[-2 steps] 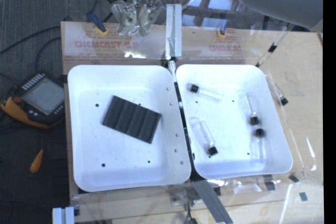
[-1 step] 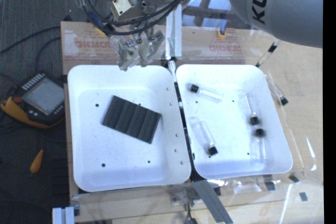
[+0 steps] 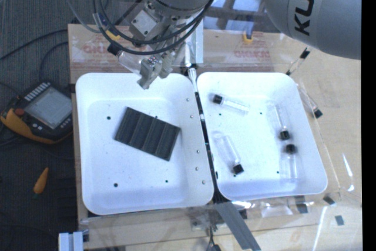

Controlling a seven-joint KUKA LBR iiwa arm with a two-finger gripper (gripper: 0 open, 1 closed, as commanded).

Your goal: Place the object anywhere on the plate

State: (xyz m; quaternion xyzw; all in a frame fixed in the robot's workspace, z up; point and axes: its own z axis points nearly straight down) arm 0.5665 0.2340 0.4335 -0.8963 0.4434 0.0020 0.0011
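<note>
A dark grey ribbed plate (image 3: 147,133) lies flat in the left bin (image 3: 94,185), a little left of its middle and turned at a slant. Several clear vials with black caps lie in the right bin (image 3: 305,179): one near the back left (image 3: 230,103), one toward the front left (image 3: 228,153), and two along the right side (image 3: 278,120) (image 3: 288,163). My gripper (image 3: 151,72) hangs over the back edge of the left bin, above and behind the plate. I see nothing clearly held in it.
The grey arm and its cables cover the top middle and top right of the view. A raised divider (image 3: 201,126) separates the two bins. A handheld pendant (image 3: 41,111) lies on the floor to the left of the bench.
</note>
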